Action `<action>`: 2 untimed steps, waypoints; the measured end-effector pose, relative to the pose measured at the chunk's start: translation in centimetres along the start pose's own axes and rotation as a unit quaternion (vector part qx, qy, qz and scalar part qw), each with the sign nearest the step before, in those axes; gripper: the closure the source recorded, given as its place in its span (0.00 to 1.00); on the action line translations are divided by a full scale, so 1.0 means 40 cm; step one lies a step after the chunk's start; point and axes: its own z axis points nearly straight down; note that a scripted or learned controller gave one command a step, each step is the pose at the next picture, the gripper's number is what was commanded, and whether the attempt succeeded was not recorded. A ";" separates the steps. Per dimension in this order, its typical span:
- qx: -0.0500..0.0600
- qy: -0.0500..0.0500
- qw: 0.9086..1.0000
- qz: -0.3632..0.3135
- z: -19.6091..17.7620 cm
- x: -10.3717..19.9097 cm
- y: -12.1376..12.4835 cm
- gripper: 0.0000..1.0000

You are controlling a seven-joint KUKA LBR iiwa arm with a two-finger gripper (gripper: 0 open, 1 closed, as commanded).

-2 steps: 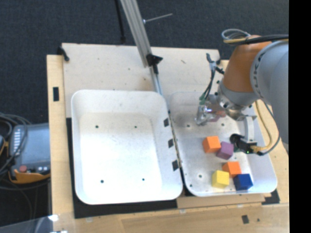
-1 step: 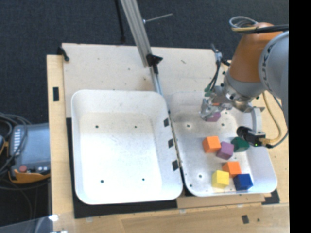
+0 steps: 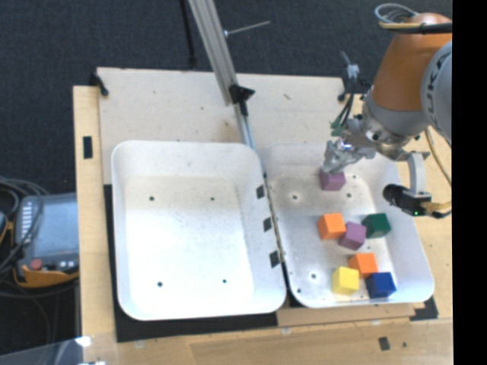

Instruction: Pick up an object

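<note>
The arm (image 3: 407, 67), grey with an orange band, reaches in from the right over the right bin (image 3: 304, 280), 1 of 2 shallow white bins set side by side on the tabletop (image 3: 167, 101). The end effector (image 3: 335, 162) hangs above the upper part of the right bin, directly over a purple cube (image 3: 332, 179); its lower end meets the cube's top edge, but whether the cube sits between the fingers, or how the fingers stand, cannot be told from this angle. Toward the lower right of the right bin lie 6 more blocks: an orange cube (image 3: 331, 225), a second purple cube (image 3: 353, 235) touching it on the right, a dark green cube (image 3: 377, 224) just beside that, then a smaller orange cube (image 3: 365, 262), a yellow cube (image 3: 345, 279) and a blue cube (image 3: 380, 284) grouped near the bin's lower rim. The left bin (image 3: 125, 204) adjoins the right bin along 1 side. A metal rail (image 3: 217, 48) runs at a slant from the top of the view down to the junction of the 2 bins.
</note>
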 end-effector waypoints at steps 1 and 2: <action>0.003 0.001 1.000 -0.002 -0.025 0.121 -0.046 1.00; 0.004 0.001 1.000 -0.002 -0.035 0.224 -0.110 1.00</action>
